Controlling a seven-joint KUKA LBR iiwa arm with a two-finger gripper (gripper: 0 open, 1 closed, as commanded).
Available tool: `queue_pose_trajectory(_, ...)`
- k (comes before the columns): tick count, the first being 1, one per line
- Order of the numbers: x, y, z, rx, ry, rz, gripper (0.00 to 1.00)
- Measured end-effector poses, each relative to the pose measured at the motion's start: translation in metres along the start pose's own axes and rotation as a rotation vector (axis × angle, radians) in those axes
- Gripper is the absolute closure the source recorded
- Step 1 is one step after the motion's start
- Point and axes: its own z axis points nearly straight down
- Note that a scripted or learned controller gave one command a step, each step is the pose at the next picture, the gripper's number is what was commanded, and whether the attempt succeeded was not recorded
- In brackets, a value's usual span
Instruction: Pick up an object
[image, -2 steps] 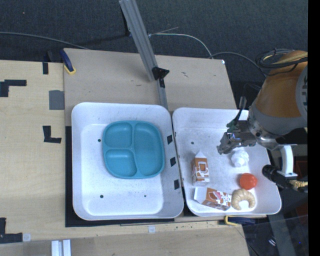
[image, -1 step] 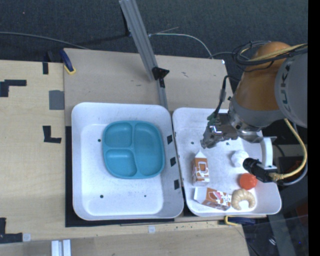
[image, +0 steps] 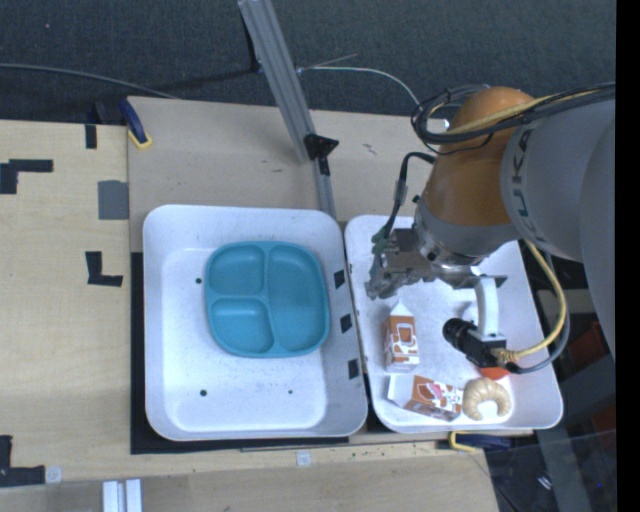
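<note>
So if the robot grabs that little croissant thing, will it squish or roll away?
The croissant looks like a smooth toy, so probably light and firm. Its curved, rounded shape might slip between the fingers. It rests against the brown carton near the bin's corner, so it likely won't roll far.

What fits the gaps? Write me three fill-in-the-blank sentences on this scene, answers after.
1. The blue plate lies in the ____ bin.
2. The plate has ____ compartments.
3. The croissant lies in the ____ bin, beside the carton.

Missing words: left; three; right
</note>
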Motion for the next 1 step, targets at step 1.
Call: queue_pose_trajectory(1, 0.0507, 0.0152, 0.0132, -0.001, 0.000, 0.000, 1.00)
